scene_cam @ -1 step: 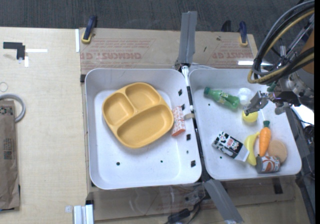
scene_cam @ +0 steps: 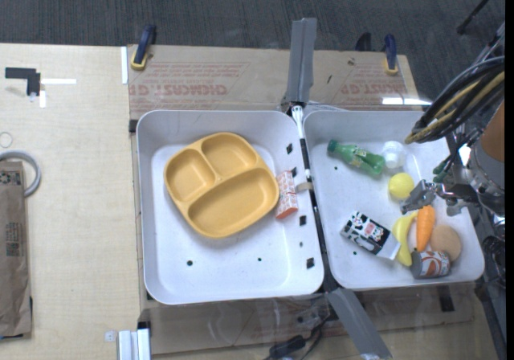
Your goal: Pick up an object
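The grey arm comes in from the right edge of the frame, and its two-finger gripper (scene_cam: 427, 196) hangs low over the right-hand shallow white bin (scene_cam: 337, 266), right at the upper tip of a small orange carrot-shaped toy (scene_cam: 425, 226). From where I stand the metal at the end of the tool is a dark tangle against the bin wall, and I cannot tell how it is set or whether it has anything in it. The carrot lies in the lower right of the frame, upright in the picture, just beside a yellow banana-shaped toy (scene_cam: 403, 236) on its left and a round tan bun-like piece (scene_cam: 446, 242) on its right, with a small printed can (scene_cam: 432, 264) just below. A yellow ball (scene_cam: 401, 185) sits just above and to the left of the tool, a green plastic bottle (scene_cam: 358, 157) lies further up the bin, and a black-and-white cow-patterned carton (scene_cam: 366, 233) rests left of the banana. The left-hand white bin (scene_cam: 161, 262) holds a yellow three-part plastic plate (scene_cam: 222, 183) and a small orange-and-white wrapped packet (scene_cam: 287, 194) touching its right rim. I'd judge this as the reach-down step, with the carrot or the banana the likely target. The next move calls for a clean close on one piece in that crowded corner, then a straight lift without dragging the neighbours along.
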{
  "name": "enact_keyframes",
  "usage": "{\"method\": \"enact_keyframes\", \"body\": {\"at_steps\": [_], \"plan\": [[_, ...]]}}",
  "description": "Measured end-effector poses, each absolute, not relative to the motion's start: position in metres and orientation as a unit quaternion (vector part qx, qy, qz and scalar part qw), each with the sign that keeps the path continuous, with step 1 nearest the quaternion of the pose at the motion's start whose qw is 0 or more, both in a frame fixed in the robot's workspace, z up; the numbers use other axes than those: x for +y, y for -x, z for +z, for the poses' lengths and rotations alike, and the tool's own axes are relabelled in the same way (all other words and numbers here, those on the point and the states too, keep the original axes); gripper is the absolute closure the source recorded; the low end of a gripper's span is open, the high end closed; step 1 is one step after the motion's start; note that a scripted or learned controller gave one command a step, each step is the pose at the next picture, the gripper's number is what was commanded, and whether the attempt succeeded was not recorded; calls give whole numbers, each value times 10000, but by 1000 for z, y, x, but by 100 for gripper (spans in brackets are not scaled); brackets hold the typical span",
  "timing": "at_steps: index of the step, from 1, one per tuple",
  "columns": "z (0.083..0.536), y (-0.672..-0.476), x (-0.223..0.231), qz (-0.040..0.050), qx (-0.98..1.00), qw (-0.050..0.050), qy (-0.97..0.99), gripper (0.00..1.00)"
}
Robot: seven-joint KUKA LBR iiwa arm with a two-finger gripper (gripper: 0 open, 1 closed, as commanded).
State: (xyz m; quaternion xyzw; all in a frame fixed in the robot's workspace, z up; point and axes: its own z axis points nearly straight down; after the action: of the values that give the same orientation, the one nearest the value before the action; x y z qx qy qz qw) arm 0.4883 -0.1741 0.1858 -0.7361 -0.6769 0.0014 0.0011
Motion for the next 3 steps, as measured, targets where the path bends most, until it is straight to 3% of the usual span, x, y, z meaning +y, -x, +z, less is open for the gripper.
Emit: {"method": "enact_keyframes", "body": {"at_steps": [1,2,3], "plan": [[92,-539,-205,-29,-6327,24,7744,0],[92,-480,-202,-23,-5110,47,8595,0],[91,-554,-157,10,-5487,3,8360,0]]}}
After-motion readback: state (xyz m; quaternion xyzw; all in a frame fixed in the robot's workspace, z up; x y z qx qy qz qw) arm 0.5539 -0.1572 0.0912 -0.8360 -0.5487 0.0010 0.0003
